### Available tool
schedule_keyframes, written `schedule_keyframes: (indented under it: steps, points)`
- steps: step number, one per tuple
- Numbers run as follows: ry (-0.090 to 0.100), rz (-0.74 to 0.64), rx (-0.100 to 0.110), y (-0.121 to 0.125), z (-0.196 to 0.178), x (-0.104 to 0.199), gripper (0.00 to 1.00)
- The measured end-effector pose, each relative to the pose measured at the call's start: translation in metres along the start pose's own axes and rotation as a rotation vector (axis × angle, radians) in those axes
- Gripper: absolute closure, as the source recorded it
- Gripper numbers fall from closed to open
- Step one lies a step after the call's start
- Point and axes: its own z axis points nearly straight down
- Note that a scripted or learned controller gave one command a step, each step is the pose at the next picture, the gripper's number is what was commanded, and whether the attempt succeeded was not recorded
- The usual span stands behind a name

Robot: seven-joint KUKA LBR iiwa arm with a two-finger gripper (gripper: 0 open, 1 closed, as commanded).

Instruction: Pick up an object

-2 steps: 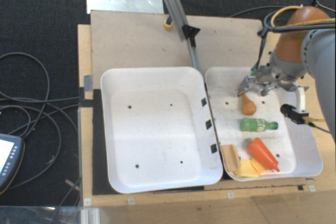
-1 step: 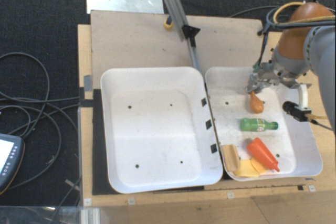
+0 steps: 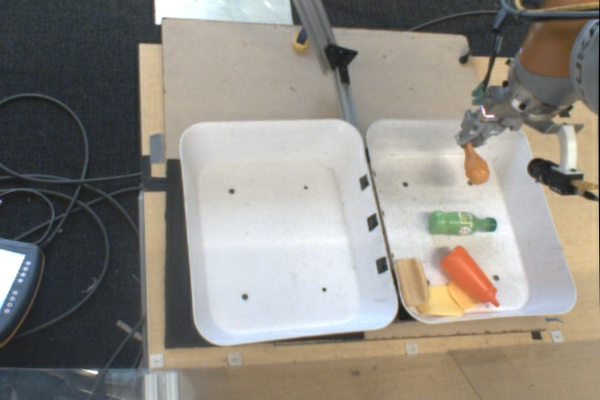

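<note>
My gripper (image 3: pixel 473 141) hangs over the far part of the right bin (image 3: pixel 553 244), reaching in from the right. An orange-brown, pear-shaped object (image 3: pixel 476 166) dangles from its tip, pinched at its narrow top end between the fingers. It appears lifted off the bin floor, with a faint shadow to its left. Lower in the same bin lie a green bottle (image 3: pixel 461 222) on its side, an orange carrot-like piece (image 3: pixel 469 276), a yellow piece (image 3: pixel 441 300) and a tan block (image 3: pixel 412 278).
The left bin (image 3: pixel 192 229) sits beside the right one, their rims meeting at the middle. A grey pole (image 3: pixel 314 5) slants across the back board. Cables and a pendant (image 3: pixel 14 281) lie on the floor at left.
</note>
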Motion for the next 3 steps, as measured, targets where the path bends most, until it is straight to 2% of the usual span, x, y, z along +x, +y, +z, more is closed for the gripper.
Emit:
schedule_keyframes:
  steps: [1, 2, 3]
  points:
    - [0.001, -0.003, 0.0, 0.003, -0.059, 0.01, 1.0]
    - [0.001, -0.002, 0.004, 0.004, -0.082, 0.01, 1.0]
    - [0.004, -0.006, 0.006, 0.01, -0.085, 0.065, 1.0]
